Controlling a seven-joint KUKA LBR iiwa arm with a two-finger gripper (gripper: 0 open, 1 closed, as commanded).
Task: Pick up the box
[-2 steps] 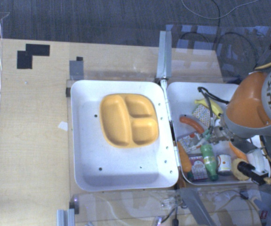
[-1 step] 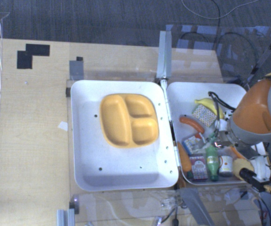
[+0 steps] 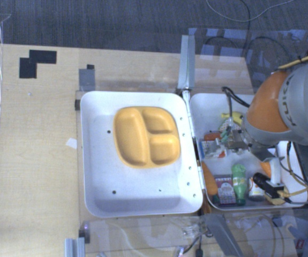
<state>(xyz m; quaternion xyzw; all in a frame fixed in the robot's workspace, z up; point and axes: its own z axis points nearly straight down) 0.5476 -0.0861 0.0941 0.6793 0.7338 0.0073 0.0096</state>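
Camera view, from my seat at the remote desk: nearest me, along the front wall of the right bin, I see three things in a row. An orange, tapered piece leans in the front left corner. The box, small with a dark purple and red face, lies just beside it. A green bottle touches the box's right side. The box lies free on the bin floor, with nothing gripping it.

Further in, the gripper hangs low over the middle of the right bin, well apart from the box and close to a red and white packet on its left. I cannot tell whether the claw is released or clenched; clutter blurs it. The arm with its orange band reaches in from the right.

Beyond the gripper, a yellow and white thing sits toward the back of that bin. The left bin holds a yellow divided tray. Farther still, black tape marks lie on the bench, and a thin cable loops on the grey floor.
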